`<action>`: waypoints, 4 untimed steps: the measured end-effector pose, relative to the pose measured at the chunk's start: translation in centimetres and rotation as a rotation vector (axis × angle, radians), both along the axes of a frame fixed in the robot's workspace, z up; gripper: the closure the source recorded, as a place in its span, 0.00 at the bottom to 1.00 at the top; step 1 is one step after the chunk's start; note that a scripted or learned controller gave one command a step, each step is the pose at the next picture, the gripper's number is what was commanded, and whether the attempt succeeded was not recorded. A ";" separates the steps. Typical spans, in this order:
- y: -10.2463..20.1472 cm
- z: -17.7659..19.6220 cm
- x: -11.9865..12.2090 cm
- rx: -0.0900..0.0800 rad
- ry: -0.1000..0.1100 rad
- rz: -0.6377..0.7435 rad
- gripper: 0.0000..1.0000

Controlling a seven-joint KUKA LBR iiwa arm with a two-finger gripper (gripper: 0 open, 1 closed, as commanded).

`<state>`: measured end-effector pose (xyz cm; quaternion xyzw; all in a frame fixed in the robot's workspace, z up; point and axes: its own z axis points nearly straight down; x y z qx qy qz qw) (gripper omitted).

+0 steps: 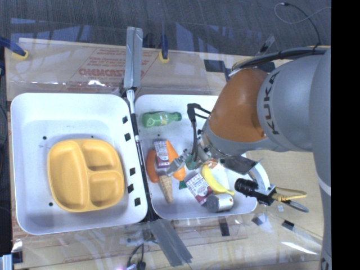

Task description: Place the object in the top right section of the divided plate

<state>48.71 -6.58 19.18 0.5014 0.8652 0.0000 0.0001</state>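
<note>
While reaching into right bin [236,103] from the right, sits low with gripper [187,163] among the clutter, just beside brown wrapper [162,153] and orange toy piece [151,170]. Cannot tell whether claw spread or pinching anything. Lying nearby in same bin: green bottle [160,118], cone [167,189], banana [214,180], can [220,202]. Over in left bin [22,122], well apart: yellow divided plate [85,174].

Quick tally: two white bins are counted, left bin [22,151] and right bin [169,103]. One yellow divided plate [84,174], one green bottle [160,118], one banana [214,181], one ice cream cone [167,188], one can [220,202] and two snack packets [162,153] [197,187] are seen.
</note>
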 end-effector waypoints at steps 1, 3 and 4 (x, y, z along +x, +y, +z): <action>5.6 -0.1 -1.1 0.001 0.006 -0.096 1.00; 20.8 -8.2 -0.5 0.003 -0.006 -0.129 1.00; 10.3 0.0 -1.0 0.000 0.001 0.125 1.00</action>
